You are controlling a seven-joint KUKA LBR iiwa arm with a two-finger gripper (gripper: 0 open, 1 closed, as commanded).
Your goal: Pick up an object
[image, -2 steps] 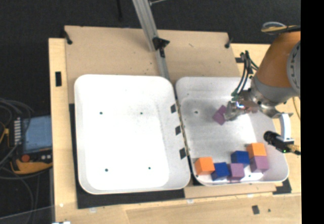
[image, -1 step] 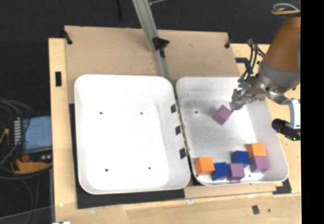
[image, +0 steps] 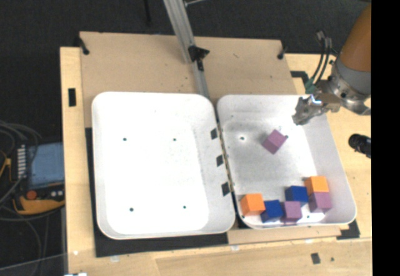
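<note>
Where visible, purple cube (image: pixel 274 141) below-left of gripper (image: pixel 304 112)

You're looking at a robotics lab: a plywood bench (image: pixel 181 44) on dark floor, an aluminium camera pole (image: pixel 178 12) rising behind its two white bins (image: pixel 156 162), cabling and a blue controller box (image: pixel 45 165) left of it.
</note>
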